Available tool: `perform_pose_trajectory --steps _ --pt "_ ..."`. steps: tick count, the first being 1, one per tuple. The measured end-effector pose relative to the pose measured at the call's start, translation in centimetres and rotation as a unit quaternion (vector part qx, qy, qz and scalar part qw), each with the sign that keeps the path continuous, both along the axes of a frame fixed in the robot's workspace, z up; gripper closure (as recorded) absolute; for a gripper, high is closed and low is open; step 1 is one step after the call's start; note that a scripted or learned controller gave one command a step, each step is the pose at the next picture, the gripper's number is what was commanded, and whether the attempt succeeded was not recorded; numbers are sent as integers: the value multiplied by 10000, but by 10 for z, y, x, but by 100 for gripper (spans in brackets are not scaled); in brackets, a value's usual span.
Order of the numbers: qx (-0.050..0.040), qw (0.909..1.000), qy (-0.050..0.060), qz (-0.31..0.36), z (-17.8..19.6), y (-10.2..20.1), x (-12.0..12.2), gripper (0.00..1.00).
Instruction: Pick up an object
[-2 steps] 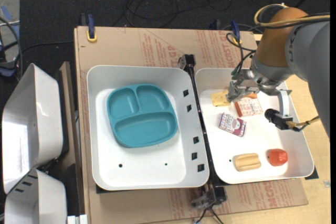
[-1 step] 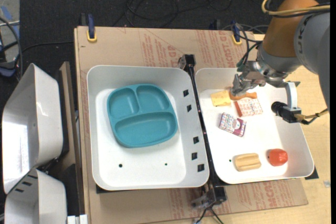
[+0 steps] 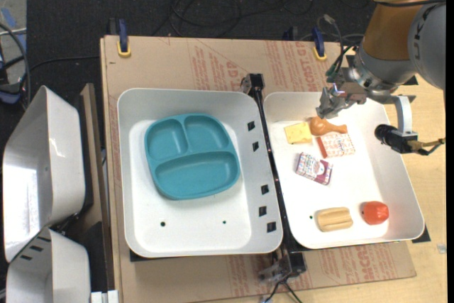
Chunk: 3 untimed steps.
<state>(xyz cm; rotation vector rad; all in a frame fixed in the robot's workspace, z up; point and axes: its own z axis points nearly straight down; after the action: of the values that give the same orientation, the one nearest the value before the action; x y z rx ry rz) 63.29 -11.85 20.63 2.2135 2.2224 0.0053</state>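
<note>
The grey two-finger gripper [image 3: 330, 104], state indeterminate, hovered just beside the orange drumstick-shaped toy [image 3: 325, 126] in the right white bin [image 3: 408, 188]; descent was judged next.

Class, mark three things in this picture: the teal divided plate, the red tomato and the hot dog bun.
Teal divided plate [image 3: 191, 156], camera view, on its centre ridge.
Red tomato [image 3: 374, 212], camera view, middle of its body.
Hot dog bun [image 3: 333, 218], camera view, middle of its top.

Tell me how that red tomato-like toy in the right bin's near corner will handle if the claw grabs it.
The red toy looks rounded and glossy, so it may roll or slip from a pinch. It appears small, probably light. It sits near the bin's wall, which could crowd a finger.
</note>
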Motion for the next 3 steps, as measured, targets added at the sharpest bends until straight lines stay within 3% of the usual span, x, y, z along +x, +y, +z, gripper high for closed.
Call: perform_pose_trajectory --steps 1,3 --pt "-2 10000 3 -2 53 0 1 100" --pt "15 10000 40 22 26 102 -9 100"
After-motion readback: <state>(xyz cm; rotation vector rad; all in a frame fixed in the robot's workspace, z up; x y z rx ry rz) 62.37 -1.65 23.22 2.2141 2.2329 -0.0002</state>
